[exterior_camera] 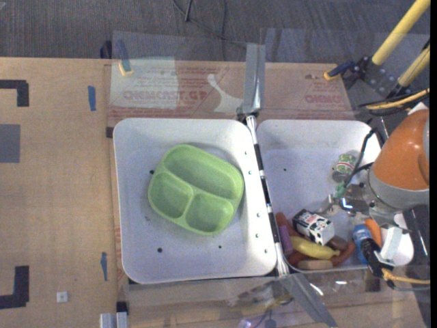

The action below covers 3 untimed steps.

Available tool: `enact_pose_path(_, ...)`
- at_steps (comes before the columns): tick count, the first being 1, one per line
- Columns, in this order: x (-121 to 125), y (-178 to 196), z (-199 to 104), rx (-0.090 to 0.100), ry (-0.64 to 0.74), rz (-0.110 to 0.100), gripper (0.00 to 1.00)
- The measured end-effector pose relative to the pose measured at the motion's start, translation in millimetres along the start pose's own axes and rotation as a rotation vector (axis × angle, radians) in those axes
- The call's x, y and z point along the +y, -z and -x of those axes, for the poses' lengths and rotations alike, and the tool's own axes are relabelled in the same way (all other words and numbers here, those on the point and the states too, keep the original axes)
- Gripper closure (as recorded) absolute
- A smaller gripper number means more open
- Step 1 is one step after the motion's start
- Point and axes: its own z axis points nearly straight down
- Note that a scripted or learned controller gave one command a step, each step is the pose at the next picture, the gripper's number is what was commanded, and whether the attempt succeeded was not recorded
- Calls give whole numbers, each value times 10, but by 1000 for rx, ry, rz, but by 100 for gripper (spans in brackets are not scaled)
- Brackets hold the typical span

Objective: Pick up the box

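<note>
Robotics lab setup: plywood bench (54, 203) w/ black corner marks & blue tape bits left of the two white bins (130, 251), grey carpet beyond them, clear acrylic guards round them, KUKA arm (404, 162) at their right.

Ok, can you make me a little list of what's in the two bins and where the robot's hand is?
left bin: green tray with three sections
right bin: box, banana, small cup, other toys piled at the near edge
box: black and white, lying on the toy pile, not held
hand: low over the right bin, just right of the box
arm: reaching in from the right
</note>
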Motion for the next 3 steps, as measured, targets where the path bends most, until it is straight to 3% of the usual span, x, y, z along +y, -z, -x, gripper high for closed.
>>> enact_pose_path(1, 24, 477, 300, 1, 194, -4, 0)
enact_pose_path(2, -1, 779, 217, 0, -109, -5, 0)
enact_pose_path(3, 287, -160, 83, 3, -199, -3, 0)
